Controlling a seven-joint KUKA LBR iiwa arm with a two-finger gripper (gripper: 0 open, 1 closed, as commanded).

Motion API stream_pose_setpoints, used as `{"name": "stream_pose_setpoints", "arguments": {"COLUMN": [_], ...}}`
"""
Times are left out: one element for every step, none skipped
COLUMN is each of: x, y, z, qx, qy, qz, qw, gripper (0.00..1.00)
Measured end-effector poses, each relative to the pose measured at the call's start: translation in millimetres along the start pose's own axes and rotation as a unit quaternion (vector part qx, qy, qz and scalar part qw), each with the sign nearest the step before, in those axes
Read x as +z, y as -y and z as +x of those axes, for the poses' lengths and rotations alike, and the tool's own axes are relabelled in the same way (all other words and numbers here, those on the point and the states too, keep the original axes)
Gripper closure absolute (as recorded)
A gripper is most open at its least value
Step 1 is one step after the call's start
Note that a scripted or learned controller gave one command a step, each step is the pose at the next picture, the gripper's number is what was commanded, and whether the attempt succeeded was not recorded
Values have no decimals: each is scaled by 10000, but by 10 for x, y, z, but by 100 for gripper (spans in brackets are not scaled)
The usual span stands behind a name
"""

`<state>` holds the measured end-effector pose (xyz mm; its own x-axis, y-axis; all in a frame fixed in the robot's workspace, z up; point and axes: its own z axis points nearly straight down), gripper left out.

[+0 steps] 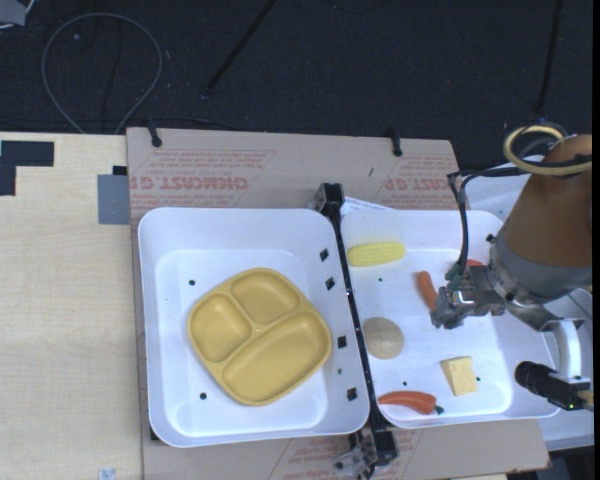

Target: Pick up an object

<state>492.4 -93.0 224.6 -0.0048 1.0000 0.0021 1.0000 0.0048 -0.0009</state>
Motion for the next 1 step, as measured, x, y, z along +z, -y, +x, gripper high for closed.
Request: {"name": "stream_pose_setpoints", "arguments": {"x": [83], "y": [-24], "z": [589], "qx": [-1], "qy": [-2], "qz": [17], "qw": [10000], "gripper": [100]}}
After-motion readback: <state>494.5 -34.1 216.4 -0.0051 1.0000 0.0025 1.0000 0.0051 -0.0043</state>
